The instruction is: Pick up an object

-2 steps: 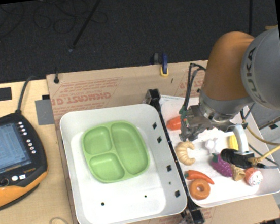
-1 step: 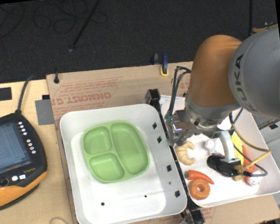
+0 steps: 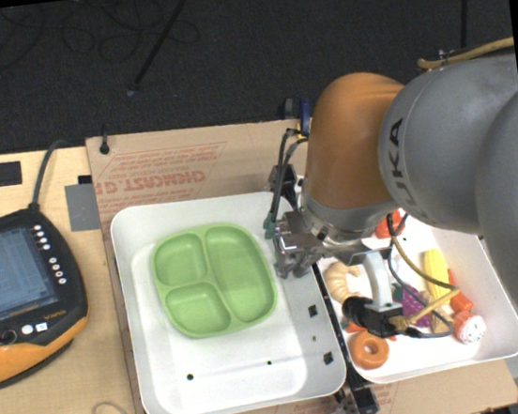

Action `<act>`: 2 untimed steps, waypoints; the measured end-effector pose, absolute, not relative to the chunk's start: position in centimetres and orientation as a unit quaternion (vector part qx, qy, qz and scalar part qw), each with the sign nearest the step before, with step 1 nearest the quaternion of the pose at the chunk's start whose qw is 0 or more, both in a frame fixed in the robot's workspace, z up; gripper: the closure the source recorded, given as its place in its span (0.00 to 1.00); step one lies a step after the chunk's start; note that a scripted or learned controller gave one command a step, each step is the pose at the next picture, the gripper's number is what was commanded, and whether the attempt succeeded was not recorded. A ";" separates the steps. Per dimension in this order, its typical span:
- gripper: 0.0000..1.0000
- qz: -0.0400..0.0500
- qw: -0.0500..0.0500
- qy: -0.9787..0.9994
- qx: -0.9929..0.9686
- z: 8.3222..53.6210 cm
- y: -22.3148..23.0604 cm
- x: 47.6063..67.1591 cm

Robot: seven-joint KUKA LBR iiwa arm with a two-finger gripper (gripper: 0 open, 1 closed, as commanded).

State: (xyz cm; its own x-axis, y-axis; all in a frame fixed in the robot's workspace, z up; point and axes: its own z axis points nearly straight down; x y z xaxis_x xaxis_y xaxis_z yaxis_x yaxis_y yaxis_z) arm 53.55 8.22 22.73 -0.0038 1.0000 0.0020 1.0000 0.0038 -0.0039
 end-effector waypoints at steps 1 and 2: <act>1.00 0.002 0.002 -0.707 -0.707 22.2 9.0 51.3; 1.00 0.001 0.001 -0.707 -0.708 21.7 9.6 52.5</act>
